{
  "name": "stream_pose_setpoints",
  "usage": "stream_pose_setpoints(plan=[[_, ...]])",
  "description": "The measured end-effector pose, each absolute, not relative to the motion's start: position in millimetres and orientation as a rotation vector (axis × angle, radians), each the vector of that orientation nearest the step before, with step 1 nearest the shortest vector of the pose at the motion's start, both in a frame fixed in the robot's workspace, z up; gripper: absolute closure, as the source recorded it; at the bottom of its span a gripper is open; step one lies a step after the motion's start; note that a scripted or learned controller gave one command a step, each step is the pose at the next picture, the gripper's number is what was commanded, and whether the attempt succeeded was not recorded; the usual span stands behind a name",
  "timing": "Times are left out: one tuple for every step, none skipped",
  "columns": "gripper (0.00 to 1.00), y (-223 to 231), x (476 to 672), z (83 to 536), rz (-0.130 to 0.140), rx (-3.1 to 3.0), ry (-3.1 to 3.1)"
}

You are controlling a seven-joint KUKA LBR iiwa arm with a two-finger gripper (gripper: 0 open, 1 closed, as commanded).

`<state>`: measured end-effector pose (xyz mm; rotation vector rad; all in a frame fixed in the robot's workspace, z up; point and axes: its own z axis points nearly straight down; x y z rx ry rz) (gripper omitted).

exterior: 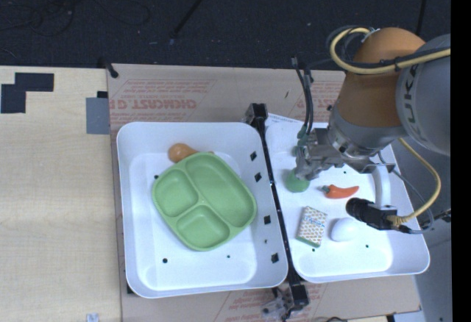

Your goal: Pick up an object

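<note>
In the right bin (401, 258) lie a small green round object (296, 183), an orange-red pepper-like piece (341, 191), a small patterned box (313, 226) and a white rounded object (341, 229). My gripper (305, 164) hangs low at the bin's left side, directly over the far edge of the green round object and seemingly touching it. The arm's grey and orange body hides the back of the bin.
The left bin (140, 254) holds a green divided plate (204, 200) with a small orange ball (180, 152) behind it. A black divider rail (269, 195) runs between the bins. Cardboard lies under both bins.
</note>
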<state>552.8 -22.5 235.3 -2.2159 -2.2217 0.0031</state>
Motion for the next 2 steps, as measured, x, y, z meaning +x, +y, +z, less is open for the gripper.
stream_pose_setpoints(plan=[[1.00,32,551.3,243,0.000,-2.213,-2.225],[1.00,79,558.3,240,0.002,-2.214,-2.225]])
